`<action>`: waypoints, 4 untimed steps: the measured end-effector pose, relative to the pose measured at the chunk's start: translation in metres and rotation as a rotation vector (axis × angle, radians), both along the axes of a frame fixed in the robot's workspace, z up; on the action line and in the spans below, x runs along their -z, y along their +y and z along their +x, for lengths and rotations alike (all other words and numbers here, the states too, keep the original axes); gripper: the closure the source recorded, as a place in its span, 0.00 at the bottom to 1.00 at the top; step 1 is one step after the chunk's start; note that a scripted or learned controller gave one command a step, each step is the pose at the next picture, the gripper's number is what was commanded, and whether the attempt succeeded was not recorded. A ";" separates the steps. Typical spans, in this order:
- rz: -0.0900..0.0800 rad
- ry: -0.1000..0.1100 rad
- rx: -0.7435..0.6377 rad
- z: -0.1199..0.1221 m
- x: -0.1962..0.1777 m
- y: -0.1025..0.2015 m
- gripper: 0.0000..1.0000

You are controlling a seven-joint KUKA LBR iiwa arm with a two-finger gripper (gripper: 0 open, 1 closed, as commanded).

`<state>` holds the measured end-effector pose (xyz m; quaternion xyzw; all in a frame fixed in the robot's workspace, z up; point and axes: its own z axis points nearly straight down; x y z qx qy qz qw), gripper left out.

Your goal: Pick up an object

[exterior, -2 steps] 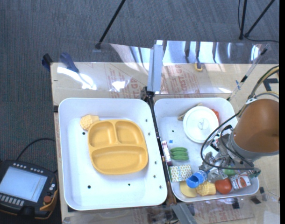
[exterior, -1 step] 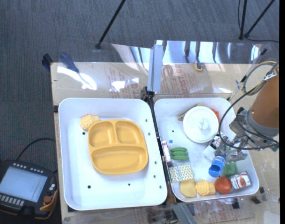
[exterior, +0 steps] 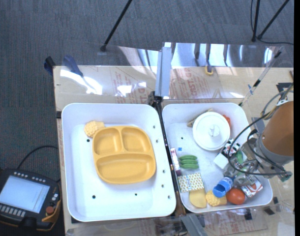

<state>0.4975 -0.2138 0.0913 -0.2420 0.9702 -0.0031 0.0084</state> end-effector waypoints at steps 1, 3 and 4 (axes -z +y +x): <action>0.005 0.015 -0.001 -0.004 0.004 0.001 0.00; 0.006 0.017 0.222 -0.011 0.004 0.002 1.00; 0.007 0.013 0.276 0.024 -0.053 0.085 1.00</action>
